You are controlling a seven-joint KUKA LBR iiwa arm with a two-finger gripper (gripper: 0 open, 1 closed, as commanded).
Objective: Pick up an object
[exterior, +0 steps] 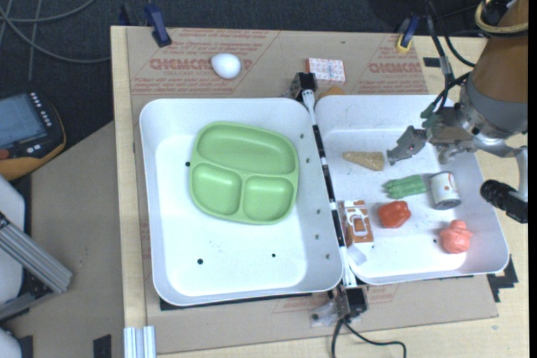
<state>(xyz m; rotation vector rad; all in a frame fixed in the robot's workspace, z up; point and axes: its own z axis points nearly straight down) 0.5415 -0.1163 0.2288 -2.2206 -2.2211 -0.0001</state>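
While my gripper (401, 148) hangs over the right bin (495, 251), nothing's picked yet. Jaws look open and empty, wedge (363, 159) just beside.

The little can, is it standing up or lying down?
Lying down. The can rests on its side in the right bin, its round end facing the camera.

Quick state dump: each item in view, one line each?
Green plate: upright, in left bin, nothing on it.
Wedge: lying flat, right bin, beside pincer.
Green toy: lying flat, right bin.
Can: on its side, right bin.
Red toy: resting on bin floor.
Pink toy: resting near front rim.
White egg: on the board, outside bins.
Pincer: low over right bin, holding nothing.
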